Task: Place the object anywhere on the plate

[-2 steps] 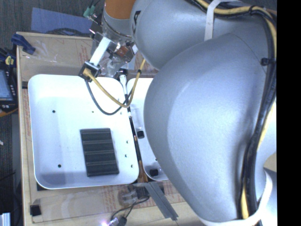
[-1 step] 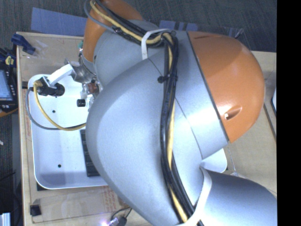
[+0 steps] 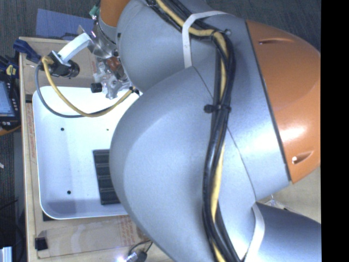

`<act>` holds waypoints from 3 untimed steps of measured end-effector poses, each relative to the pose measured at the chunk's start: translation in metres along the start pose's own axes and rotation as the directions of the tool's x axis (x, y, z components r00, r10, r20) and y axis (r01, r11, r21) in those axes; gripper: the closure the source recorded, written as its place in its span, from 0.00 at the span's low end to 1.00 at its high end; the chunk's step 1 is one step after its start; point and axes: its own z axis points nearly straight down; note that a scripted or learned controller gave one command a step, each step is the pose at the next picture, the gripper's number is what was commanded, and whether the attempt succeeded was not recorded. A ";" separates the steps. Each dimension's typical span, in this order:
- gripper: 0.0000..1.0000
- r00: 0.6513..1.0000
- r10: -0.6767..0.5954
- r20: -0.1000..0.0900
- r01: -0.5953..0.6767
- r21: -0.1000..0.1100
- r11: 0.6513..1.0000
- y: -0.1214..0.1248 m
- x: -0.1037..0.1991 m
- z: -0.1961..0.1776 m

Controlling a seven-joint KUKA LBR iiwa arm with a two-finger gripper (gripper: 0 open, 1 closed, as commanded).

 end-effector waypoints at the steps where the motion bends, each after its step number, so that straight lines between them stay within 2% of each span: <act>1: 1.00 0.967 -0.255 0.000 0.255 0.003 0.967 -0.060 0.006 -0.097; 2: 1.00 0.867 -0.498 0.006 0.498 0.009 0.867 -0.054 -0.076 -0.083; 3: 1.00 0.699 -0.715 0.003 0.715 0.010 0.699 -0.022 -0.177 -0.017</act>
